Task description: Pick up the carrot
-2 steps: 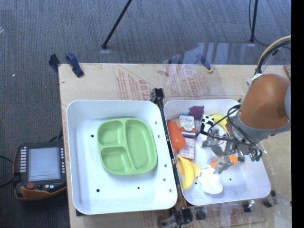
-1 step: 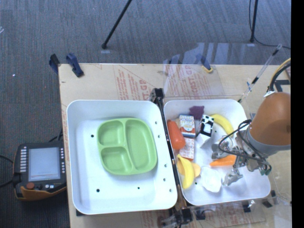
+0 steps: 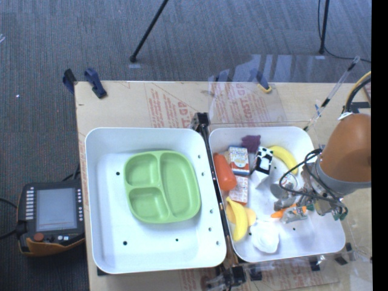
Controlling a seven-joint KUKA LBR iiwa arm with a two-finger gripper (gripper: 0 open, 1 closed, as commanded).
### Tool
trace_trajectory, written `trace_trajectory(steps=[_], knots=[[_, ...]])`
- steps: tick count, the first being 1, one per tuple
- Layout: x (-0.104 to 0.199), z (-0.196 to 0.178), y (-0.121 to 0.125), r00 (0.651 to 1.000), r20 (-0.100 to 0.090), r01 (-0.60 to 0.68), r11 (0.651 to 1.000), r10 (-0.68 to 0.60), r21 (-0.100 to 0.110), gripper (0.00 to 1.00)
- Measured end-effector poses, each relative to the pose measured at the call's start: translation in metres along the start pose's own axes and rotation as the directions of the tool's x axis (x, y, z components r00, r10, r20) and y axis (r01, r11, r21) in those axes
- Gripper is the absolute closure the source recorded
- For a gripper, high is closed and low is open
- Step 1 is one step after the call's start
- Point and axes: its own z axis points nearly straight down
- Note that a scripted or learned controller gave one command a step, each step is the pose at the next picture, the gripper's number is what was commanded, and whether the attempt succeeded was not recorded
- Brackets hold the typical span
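This was a robotics lab, not a home. The bench [image 3: 151, 102] was covered with printed cardboard, and two white bins [image 3: 97, 162] stood on it. A teach pendant [image 3: 53, 214] with a screen lay on the grey carpet [image 3: 60, 29], and tripod legs [image 3: 154, 20] stood behind.

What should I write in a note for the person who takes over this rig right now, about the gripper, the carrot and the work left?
Gripper: low in the right bin, near its right side. Its open or shut state cannot be read.
Carrot: lying at the right bin's left wall, beside the small cartons, apart from the gripper.
Other items: banana below the carrot, green tray in the left bin.
Done: nothing visible; the carrot is not lifted.
Left: move to the carrot, grasp it, lift it.
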Motion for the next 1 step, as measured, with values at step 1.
trace_trajectory(steps=[1], knots=[[0.0000,0.0003,0.0003,1.000,0.000,0.001,1.000,-0.001,0.000,0.00]])
